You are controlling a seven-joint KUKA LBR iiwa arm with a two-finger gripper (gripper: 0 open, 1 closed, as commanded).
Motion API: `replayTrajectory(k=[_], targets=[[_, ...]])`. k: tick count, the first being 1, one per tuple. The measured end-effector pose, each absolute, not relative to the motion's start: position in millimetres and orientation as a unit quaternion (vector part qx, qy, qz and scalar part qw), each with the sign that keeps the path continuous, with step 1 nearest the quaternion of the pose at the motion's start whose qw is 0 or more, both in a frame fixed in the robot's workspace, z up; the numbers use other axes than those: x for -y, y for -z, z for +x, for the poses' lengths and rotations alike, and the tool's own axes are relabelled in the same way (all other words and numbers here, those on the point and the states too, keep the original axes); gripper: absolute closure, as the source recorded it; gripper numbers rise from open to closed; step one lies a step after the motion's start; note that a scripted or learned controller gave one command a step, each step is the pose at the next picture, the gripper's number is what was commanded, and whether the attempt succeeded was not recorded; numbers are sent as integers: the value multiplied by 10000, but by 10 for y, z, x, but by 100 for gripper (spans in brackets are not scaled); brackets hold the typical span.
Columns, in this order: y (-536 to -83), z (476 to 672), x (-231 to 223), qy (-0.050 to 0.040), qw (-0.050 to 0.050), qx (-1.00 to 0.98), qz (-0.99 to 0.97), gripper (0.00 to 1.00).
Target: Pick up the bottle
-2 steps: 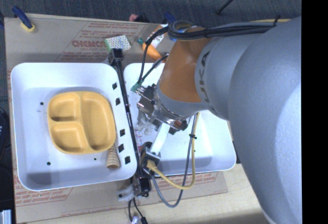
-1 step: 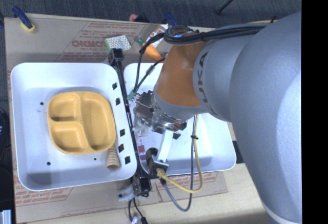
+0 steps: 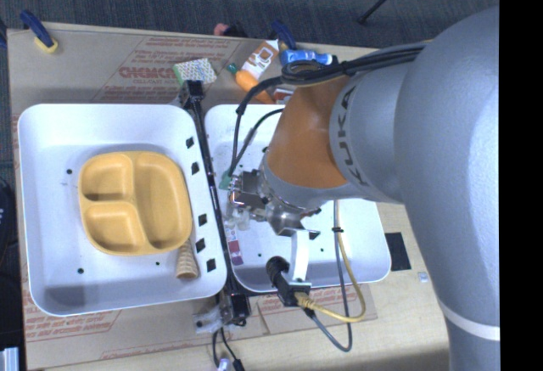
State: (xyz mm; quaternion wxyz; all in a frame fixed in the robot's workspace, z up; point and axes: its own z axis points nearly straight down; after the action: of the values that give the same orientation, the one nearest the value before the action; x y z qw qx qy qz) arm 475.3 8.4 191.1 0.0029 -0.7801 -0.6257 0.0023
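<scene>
Nearest: yellow cable [image 3: 339,310] looping over the front rim of the right bin [image 3: 369,263]. Just left, in the left bin [image 3: 42,191]: a small tan cone [image 3: 186,262] lying close beside a yellow divided plate [image 3: 134,201]. Farther in: grey-and-orange arm [image 3: 339,148] reaching down over the right bin, jaws low near its left wall; cannot tell whether open or closed, nor whether gripping anything. Beyond the bins, on the cardboard-covered table [image 3: 127,64]: orange-and-white bottle [image 3: 257,64] lying outside the right bin's far rim, between a green patterned packet [image 3: 195,70] and a blue clamp [image 3: 305,58], apart from the jaws.
</scene>
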Motion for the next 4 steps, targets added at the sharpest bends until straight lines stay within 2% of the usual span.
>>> replayTrajectory(k=[1, 2, 3, 4], targets=[[-2492, 4763, -290, -14, 12, 4970, -8678, 100], [-1910, 4754, -347, -21, 24, 6484, -7613, 100], [-2550, 4764, -26, -9, 11, 6420, -7667, 100], [-2196, 4756, 420, -16, 22, 6875, -7262, 100]])
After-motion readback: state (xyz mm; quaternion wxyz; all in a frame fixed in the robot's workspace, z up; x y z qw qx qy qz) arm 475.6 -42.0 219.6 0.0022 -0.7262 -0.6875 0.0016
